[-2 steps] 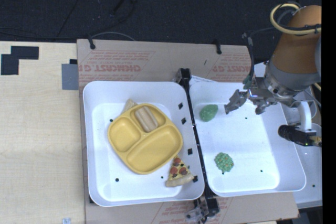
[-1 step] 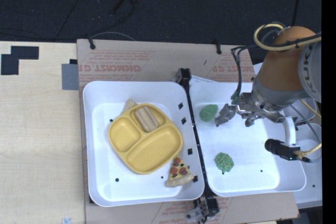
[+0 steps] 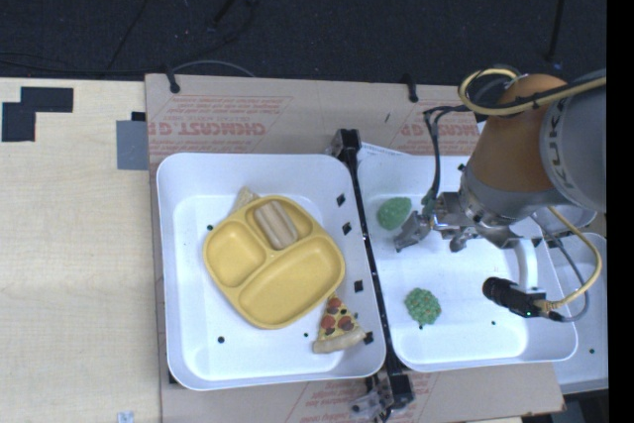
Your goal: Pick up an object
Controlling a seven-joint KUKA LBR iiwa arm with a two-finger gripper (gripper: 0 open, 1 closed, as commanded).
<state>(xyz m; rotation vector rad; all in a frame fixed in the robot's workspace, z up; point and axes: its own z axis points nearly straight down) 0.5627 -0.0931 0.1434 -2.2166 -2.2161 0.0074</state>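
The right bin (image 3: 466, 342) holds two green lumpy pieces: one (image 3: 393, 211) near its back left, the other (image 3: 423, 306) nearer the front. My gripper (image 3: 434, 238) hangs over the right bin between them, just right of the back green piece. Its fingers (image 3: 409, 235) stand apart with nothing between them. In the left bin (image 3: 188, 213) a yellow divided plate (image 3: 272, 267) carries a tan hot dog bun (image 3: 276, 223) in its back compartment. A pizza slice (image 3: 338, 327) lies by the plate's front right corner.
A black divider (image 3: 362, 248) runs between the two bins. The arm's grey and orange body (image 3: 535, 154) covers the right bin's back right part. Brown cardboard (image 3: 258, 119) lies under both bins, with a pale wooden bench (image 3: 69, 253) to the left.
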